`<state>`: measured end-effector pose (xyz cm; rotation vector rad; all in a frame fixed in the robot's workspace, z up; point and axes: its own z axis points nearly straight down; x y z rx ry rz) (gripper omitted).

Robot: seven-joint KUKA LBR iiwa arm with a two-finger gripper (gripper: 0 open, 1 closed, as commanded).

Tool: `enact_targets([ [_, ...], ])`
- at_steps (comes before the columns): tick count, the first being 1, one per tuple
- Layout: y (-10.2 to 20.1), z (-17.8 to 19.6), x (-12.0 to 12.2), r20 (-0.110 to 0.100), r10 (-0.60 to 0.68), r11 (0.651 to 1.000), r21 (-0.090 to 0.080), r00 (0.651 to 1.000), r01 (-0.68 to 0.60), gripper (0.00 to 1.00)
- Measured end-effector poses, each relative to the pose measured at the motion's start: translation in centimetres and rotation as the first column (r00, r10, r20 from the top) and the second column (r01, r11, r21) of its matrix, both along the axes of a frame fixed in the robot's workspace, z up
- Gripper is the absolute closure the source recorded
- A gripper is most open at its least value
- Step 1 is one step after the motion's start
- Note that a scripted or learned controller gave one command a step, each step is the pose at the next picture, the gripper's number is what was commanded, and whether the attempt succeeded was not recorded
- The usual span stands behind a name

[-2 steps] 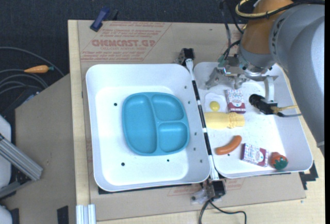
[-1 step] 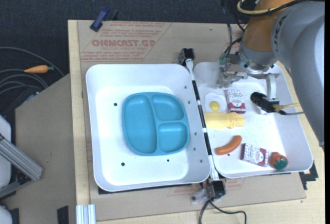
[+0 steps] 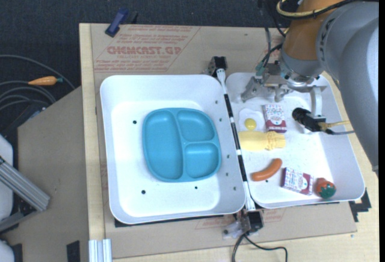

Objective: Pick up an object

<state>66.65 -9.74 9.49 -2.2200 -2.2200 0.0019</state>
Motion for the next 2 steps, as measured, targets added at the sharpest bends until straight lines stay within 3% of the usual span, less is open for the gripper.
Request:
enact_targets([
  [1,0.04,1.04,0.06,0.002,0.0,1.0,0.0,1.0,0.0,1.0],
  [2,0.04,1.02,0.05,0.001,0.0,1.0,0.0,1.0,0.0,0.0],
])
